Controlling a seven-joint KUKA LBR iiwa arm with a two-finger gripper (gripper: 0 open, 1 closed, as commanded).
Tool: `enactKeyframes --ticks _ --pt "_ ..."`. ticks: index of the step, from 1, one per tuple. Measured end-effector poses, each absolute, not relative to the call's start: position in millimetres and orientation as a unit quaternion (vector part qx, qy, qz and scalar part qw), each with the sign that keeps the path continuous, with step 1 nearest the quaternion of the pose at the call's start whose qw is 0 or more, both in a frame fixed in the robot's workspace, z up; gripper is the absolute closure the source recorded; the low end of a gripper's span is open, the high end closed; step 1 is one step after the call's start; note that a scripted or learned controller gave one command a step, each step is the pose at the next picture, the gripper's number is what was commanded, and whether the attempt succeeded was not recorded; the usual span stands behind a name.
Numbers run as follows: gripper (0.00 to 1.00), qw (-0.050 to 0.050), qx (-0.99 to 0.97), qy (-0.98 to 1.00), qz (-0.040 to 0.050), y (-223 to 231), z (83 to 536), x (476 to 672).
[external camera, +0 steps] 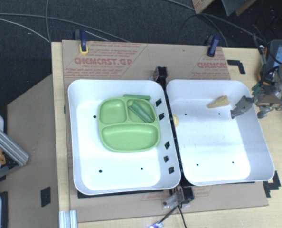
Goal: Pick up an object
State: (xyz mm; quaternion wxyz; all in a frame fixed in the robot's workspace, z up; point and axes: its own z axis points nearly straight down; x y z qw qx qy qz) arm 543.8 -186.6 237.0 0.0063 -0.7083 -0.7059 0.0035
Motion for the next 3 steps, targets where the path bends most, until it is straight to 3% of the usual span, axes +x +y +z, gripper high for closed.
enactKeyframes --ticks 1,3 --pt "0.00 0.001 -0.707 -0.707 0.0000 -186 244 546.4" --pt "0.00 0.004 -0.707 -0.707 0.0015 -193 119 545.4"
